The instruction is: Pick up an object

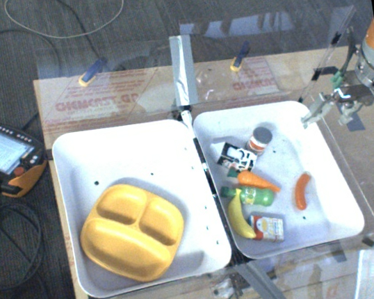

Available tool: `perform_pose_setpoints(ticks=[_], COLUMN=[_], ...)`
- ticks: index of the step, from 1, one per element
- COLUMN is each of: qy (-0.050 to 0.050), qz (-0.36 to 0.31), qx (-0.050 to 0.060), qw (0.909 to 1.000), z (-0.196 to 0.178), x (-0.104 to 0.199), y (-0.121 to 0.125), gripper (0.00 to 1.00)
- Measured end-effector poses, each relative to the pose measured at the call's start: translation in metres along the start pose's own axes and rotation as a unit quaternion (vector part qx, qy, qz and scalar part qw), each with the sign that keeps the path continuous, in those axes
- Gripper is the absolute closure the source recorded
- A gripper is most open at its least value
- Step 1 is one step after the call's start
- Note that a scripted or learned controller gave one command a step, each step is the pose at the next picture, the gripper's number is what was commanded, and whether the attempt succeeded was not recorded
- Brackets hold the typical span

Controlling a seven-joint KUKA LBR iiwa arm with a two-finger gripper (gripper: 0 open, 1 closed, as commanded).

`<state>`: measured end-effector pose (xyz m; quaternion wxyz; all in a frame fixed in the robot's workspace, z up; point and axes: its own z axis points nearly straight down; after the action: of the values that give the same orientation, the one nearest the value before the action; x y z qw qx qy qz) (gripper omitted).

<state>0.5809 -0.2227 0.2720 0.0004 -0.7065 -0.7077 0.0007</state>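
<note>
Gripper (pixel 338 101) parked off right bin's (pixel 329 158) far-right corner, fingers' state unclear, nothing held; candidate sausage (pixel 302 191) lying apart from banana (pixel 237 217) clutter, so easiest pick.

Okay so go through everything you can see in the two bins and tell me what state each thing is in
yellow divided tray: right way up, in the left bin, nothing in its compartments
small bottle: lying on its side, right bin
carrot: lying flat
banana: lying flat, beside the pouch
pouch: lying flat
sausage: lying apart from the others
hand: outside the right bin
</note>
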Motion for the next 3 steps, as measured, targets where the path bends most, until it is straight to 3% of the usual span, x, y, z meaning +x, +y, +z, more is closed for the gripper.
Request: perform_pose_setpoints(ticks=[1,2,3], qy=[0.001,0.003,0.002], qz=[-0.021,0.006,0.006], qx=[0.0,-0.003,-0.003], qw=[0.9998,1.0,1.0], z=[0.14,0.175,0.167], x=[0.029,0.012,0.012], y=[-0.02,-0.053,-0.054], gripper=[0.0,0.0,1.0])
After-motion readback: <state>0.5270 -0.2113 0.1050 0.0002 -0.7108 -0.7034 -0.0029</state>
